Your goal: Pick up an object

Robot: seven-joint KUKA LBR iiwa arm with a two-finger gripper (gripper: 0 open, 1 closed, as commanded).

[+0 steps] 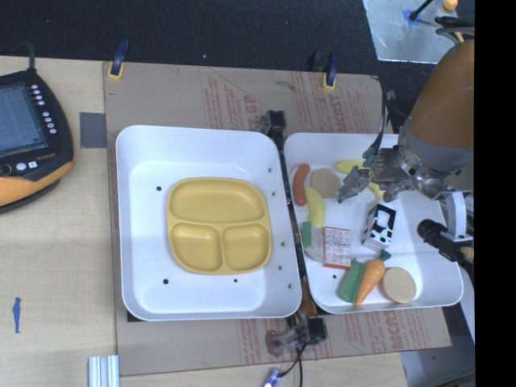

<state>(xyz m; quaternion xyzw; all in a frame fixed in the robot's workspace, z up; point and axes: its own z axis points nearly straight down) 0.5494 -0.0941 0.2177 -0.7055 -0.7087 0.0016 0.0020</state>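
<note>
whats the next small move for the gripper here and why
Probably lower straight down: the gripper hangs over the right bin by the yellow banana with nothing visibly held, so a short descent seems the likeliest way to grasp it.

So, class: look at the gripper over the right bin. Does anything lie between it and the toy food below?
Nothing visible blocks it. The gripper hangs over the right bin, with a yellow piece and a beige round piece right beside it. The carrot lies further toward the near rim, uncovered.
</note>
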